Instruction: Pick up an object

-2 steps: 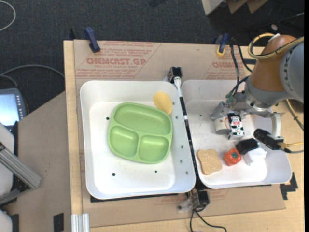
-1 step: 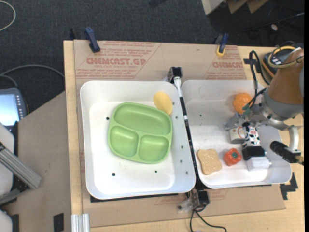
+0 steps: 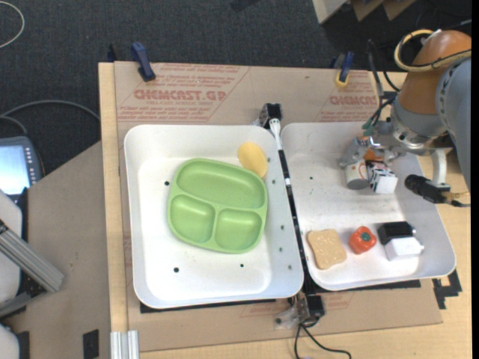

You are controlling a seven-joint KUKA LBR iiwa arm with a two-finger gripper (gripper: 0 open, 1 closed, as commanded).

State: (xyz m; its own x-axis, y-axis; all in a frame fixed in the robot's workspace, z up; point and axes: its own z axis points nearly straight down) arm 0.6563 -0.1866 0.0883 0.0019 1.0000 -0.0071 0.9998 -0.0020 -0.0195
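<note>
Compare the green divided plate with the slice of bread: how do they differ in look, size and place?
The green divided plate is far larger than the slice of bread. The plate is green with three compartments; the bread is tan and plain. The plate lies in the left bin, the bread in the right bin. Both lie flat.

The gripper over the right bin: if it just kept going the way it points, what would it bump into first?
Probably bare bin floor. The gripper points down into the right bin, upper part, apart from the bread, tomato and block along the near edge. Depth is unclear.
</note>
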